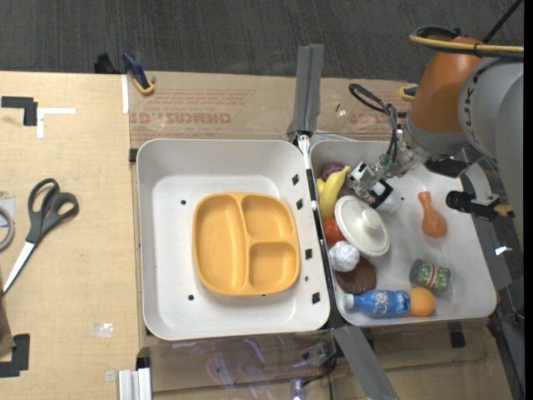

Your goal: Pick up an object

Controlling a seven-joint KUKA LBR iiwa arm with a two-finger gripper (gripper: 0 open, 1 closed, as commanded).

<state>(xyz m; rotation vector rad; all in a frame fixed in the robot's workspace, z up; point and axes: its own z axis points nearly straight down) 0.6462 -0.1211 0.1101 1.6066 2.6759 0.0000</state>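
Reaching into the right bin [463, 252], my gripper [379, 175] is at the far left part of that bin. Gripper state: I cannot tell whether it is open or closed, and nothing is visibly held.

Objects closest to the gripper:
- a banana [331, 190], just to its left by the bin wall;
- a white lid [363, 226], just on the near side.

Objects farther out in the same bin:
- a white ball [343, 257] and a brown round object [356, 278];
- a blue bottle [379, 303] lying along the near wall, an orange [422, 302] at its end;
- a green can [430, 274].

The left bin [166, 223] holds a yellow divided plate [247, 242]. Scissors [37, 217] lie on the surface [67, 298], well apart.
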